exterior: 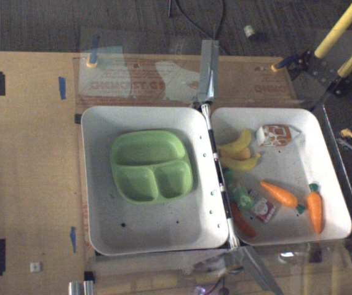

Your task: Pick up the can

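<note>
You see left white bin (96, 183) holding green divided plate (151, 165), right white bin (324, 165) holding two bananas (240, 150), carton (276, 135), two carrots (279, 193), small can (263, 209) near its front-left corner, gripper state you cannot tell

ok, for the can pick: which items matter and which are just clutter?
Job: small can, lying in the right bin.

Clutter: bananas, white carton, near carrot, far carrot, green divided plate in the left bin.
</note>
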